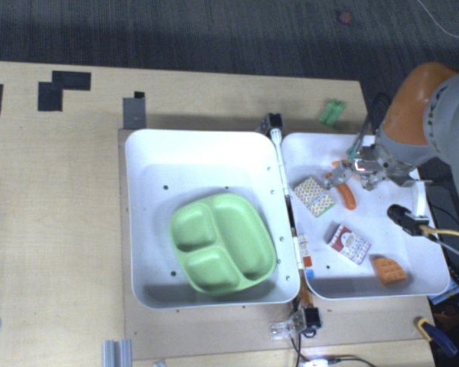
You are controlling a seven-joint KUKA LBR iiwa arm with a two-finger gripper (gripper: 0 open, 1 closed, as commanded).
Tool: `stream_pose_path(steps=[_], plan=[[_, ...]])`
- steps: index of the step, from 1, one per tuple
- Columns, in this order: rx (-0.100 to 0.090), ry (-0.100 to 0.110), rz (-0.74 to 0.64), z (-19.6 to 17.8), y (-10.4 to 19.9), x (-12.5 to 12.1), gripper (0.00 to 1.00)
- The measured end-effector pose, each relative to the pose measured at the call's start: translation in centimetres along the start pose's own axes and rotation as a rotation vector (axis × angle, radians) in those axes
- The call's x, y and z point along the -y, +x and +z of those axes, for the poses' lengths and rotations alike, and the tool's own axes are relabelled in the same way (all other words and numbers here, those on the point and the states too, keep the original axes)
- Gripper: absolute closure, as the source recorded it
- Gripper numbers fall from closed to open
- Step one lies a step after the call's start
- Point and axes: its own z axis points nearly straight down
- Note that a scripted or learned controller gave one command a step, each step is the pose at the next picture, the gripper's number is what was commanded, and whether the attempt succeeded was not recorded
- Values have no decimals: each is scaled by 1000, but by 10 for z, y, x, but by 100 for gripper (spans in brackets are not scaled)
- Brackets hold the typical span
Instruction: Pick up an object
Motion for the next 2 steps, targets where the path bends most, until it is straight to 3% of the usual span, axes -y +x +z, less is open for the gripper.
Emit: stream_pose_path(steps=[1, 2], plan=[[1, -5, -2, -12, 0, -2, 100], [0, 0, 0, -114, 55, 46, 100]])
